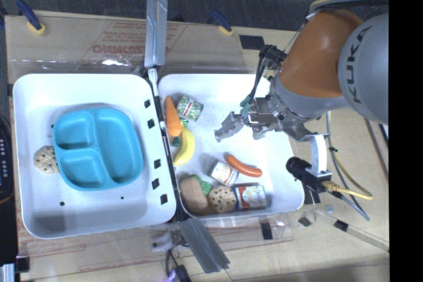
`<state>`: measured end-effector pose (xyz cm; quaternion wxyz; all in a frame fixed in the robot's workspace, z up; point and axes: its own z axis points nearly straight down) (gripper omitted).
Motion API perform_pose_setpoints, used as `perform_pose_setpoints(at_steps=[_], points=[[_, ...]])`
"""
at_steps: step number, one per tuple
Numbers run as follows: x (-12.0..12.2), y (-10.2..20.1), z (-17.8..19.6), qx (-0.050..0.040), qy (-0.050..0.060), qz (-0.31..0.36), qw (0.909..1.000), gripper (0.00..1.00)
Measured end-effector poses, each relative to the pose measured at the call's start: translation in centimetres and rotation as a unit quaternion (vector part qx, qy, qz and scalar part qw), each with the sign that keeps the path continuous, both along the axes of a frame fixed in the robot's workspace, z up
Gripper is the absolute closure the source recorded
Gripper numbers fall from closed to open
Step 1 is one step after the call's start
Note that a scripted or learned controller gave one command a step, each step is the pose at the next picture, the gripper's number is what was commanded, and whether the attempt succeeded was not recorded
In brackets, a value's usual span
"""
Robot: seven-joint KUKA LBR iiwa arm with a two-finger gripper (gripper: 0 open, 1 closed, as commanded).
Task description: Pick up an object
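The arm's grey housing at the right of the frame carries the black letters "KUKA", read sideways, just beside its orange band. Red print runs across the brown cardboard sheet (99, 36) at the upper left, behind both bins; it is too faint to read. Cans in the right bin carry coloured labels whose text is too small to resolve.

The gripper (225, 131) hangs over the middle of the right bin (218, 86), fingers pointing toward frame left. The fingers appear slightly parted, with nothing between them: released.

Candidate objects lie along the left and lower parts of the right bin: a carrot (172, 117) and green-labelled can (189, 107) at upper left, a banana (184, 147) below them, a hot dog (243, 166), a small can (225, 173), a red-labelled can (250, 196), a potato (193, 190) and a cookie (221, 198) near the lower edge.

The left bin (39, 208) holds a blue divided plate (98, 147) with a second cookie (45, 158) touching its left edge.

The bench is pale wood; blue clamps (30, 15) hold the cardboard. Dark carpet fills the top of the frame
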<state>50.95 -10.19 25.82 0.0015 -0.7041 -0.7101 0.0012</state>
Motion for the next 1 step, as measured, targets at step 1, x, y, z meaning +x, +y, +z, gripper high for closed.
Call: perform_pose_setpoints(at_steps=[1], points=[[0.07, 0.03, 1.0, 0.0001, 0.001, 0.002, 1.0, 1.0]])
